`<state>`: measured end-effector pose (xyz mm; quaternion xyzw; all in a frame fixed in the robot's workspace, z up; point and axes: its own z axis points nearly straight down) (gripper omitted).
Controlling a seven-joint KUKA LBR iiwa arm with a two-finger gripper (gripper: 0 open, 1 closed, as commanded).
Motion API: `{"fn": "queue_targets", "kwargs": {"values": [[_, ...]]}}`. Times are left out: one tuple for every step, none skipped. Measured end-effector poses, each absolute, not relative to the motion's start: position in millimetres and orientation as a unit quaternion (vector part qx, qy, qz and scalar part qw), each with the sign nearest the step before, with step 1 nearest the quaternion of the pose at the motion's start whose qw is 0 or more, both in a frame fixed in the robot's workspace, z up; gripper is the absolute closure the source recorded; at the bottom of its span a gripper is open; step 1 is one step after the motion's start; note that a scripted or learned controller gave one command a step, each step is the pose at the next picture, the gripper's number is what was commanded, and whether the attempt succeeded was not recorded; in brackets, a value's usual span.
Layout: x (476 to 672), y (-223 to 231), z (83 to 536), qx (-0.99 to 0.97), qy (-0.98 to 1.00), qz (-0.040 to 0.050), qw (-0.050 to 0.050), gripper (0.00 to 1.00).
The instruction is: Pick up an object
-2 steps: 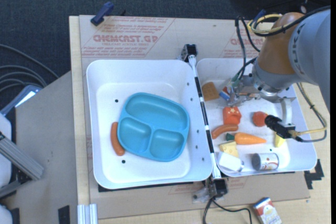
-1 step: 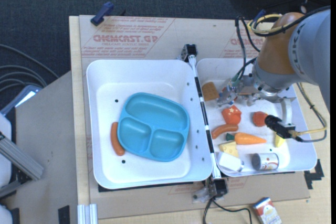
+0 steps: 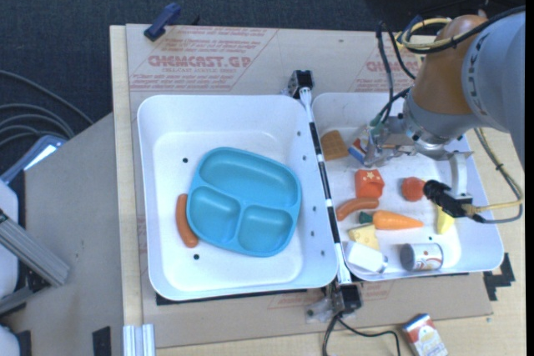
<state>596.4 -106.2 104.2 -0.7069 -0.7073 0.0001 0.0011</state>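
We count one blue tray point(image 3: 244, 202) and one sausage point(image 3: 186, 221) left; our claw point(image 3: 373, 147), grip state unclear, hovers right.

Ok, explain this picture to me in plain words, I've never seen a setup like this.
A single camera looks down at a slant on a bench with two shallow white bins side by side. The grey machine with the orange band is a robot arm reaching in from the right; its gripper hangs over the right bin. Whether it holds anything cannot be told from here. The left bin holds a blue divided plate with a toy sausage beside it. The right bin holds toy food: a carrot, a tomato, a cheese wedge, a small can and more.
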Motion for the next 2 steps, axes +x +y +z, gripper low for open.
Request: {"fn": "queue_targets", "kwargs": {"values": [[596.3, -106, 104, -0.707, -0.707, 0.0002, 0.001, 0.00], [548.8, -100, 84, -0.707, -0.707, 0.0008, 0.002, 0.00]]}}
